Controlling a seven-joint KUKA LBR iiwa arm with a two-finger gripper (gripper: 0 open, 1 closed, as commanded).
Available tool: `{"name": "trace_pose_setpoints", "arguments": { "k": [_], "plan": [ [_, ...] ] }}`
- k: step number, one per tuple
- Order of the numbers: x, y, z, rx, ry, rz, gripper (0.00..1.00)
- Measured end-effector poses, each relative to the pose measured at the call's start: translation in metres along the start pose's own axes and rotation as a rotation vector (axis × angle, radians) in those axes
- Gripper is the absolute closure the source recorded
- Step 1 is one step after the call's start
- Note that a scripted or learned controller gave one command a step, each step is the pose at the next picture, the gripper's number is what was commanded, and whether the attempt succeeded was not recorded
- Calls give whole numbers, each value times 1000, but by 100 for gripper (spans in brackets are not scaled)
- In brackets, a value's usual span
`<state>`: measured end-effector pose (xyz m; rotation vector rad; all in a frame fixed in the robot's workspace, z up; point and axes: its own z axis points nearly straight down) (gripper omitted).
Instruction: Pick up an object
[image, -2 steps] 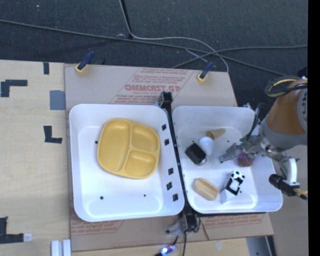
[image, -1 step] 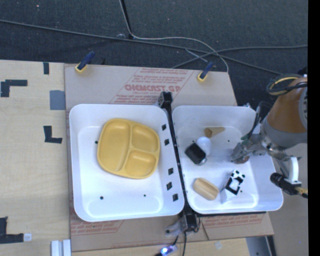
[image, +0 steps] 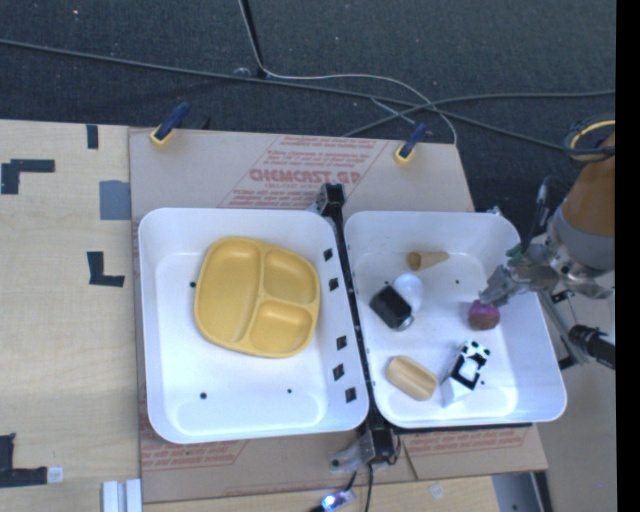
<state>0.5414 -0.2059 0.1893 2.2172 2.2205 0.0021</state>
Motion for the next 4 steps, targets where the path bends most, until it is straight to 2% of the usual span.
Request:
{"name": "trace_pose_setpoints", "arguments": {
  "k": [2, 4],
  "plan": [
    [0, 2, -86, -1, 0, 0, 100],
    [101, 10, -87, 4, 3, -5, 100]
  ]
}}
